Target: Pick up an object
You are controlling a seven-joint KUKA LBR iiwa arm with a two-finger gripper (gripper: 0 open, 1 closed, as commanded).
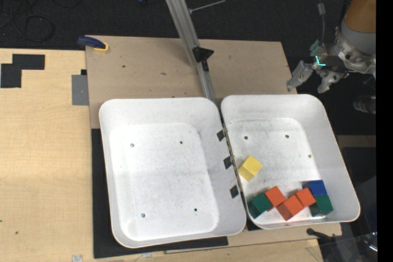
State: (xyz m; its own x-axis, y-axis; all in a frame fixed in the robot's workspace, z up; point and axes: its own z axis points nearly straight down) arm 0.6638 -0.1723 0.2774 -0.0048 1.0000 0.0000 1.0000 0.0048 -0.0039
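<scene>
Blocks sit low and well away from your two-finger gripper [314, 77], which hangs past the far right corner of the right-hand shallow white bin [319, 108]. Its fingers look spread, nothing between them. Well below it you see a yellow cube [250, 168]. Farther down, at the near wall, 2 orange blocks [290, 203], 2 green blocks [260, 204] and 1 blue block [315, 187] huddle, touching.

Arm [362, 3] cut off at right edge; claw [314, 78] blurred, grip unreadable.
</scene>
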